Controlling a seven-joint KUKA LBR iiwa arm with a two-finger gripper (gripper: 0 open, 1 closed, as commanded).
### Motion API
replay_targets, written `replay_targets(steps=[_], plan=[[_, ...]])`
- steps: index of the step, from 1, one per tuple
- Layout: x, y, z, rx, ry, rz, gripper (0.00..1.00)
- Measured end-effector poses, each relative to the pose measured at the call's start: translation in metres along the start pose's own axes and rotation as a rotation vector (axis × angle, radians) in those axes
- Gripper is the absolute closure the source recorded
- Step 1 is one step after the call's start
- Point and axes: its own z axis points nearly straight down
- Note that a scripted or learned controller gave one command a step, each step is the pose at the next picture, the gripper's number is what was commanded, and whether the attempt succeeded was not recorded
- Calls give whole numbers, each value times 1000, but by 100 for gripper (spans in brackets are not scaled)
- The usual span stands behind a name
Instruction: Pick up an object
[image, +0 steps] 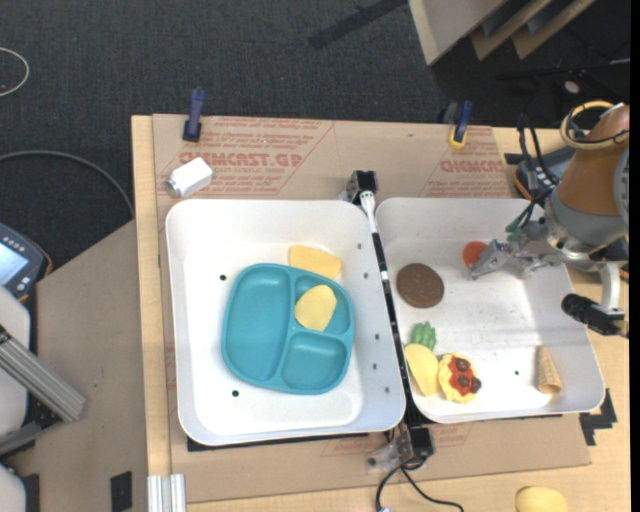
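Observation:
My gripper (488, 261) reaches in from the right and hangs low over the back of the right bin (500, 330). Its tip is right against a small red object (473, 253); whether it holds that object is unclear. A brown disc (420, 285) lies to the left of the gripper. Near the bin's front edge are a yellow and green piece (423, 362), a pizza slice (460, 377) and a tan cone (548, 370).
The left bin (185, 300) holds a blue divided tray (262, 330) with a yellow piece (315, 307) in it and a yellow wedge (315, 262) behind it. A small white block (190, 178) lies on the cardboard at the back left.

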Motion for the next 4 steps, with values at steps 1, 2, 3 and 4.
replay_targets(steps=[1, 2, 3, 4], plan=[[2, 40, -3, 4, -1, -4, 0], [13, 28, -4, -1, -16, 0, 0], [-8, -26, -75, -4, -18, 6, 0], [90, -61, -192, -16, -16, -8, 0]])
